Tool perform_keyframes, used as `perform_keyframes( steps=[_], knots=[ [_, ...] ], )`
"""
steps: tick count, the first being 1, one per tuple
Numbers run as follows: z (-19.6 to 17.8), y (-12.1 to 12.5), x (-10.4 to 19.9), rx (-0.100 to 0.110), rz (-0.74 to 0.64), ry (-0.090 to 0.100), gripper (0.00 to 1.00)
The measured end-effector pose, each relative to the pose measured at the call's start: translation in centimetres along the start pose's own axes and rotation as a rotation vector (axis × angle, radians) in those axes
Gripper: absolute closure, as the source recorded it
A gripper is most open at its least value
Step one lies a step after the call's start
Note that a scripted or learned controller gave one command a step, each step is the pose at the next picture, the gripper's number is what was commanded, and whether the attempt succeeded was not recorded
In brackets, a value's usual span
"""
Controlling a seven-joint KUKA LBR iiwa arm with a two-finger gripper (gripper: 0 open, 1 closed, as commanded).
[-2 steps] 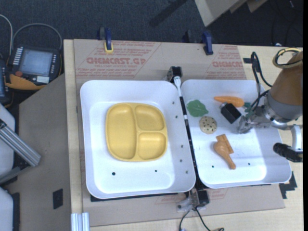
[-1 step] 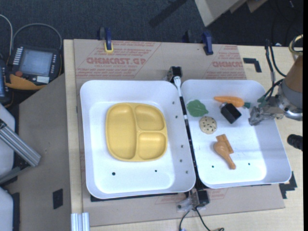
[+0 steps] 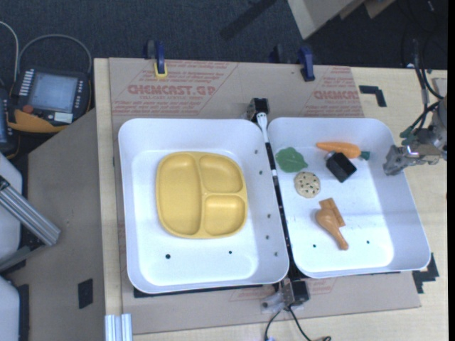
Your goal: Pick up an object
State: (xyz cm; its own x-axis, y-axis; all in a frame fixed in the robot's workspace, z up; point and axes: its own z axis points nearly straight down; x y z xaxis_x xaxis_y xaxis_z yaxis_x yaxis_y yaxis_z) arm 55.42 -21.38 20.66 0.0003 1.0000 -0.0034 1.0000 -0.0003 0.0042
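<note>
Two shallow white plastic bins sit side by side on the table (image 3: pixel 213 84), which is covered with a brown printed cardboard sheet. The left bin (image 3: pixel 135 190) holds one thing: a yellow plastic plate (image 3: pixel 201 194) with three compartments, lying flat near the middle.

The right bin (image 3: pixel 398 240) holds five small things. One green leaf-shaped piece (image 3: pixel 291 159) lies at the far left of this bin, close to the wall shared with the other bin. Just near of it lies one round tan cookie with dark specks (image 3: pixel 307 184). One orange toy carrot with a green tip (image 3: pixel 340 148) lies across the far side, and one small black block (image 3: pixel 340 167) sits just near of the carrot, almost touching it. One tan wooden piece shaped like a drumstick (image 3: pixel 332 222) lies nearer the middle, apart from the others.

The grey metal tool (image 3: pixel 404 156) is at the right edge of the right bin, beside its rim, well right of the black block; nothing is seen between its fingers, and whether they stand wide or narrow I cannot tell.

Two blue clamps (image 3: pixel 160 54) grip the far edge of the cardboard. One handheld control pendant with a screen (image 3: pixel 50 94) lies left of the table.
</note>
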Motion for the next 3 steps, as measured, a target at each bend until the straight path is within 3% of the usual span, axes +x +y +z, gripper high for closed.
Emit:
perform_keyframes(
  steps=[1, 3],
  knots=[
    [-3.2, 0.2, -0.1, 0.002, -0.002, 0.001, 1.0],
    [-0.9, 0.0, 11.5, 0.012, -0.007, 0.007, 1.0]
  ],
)
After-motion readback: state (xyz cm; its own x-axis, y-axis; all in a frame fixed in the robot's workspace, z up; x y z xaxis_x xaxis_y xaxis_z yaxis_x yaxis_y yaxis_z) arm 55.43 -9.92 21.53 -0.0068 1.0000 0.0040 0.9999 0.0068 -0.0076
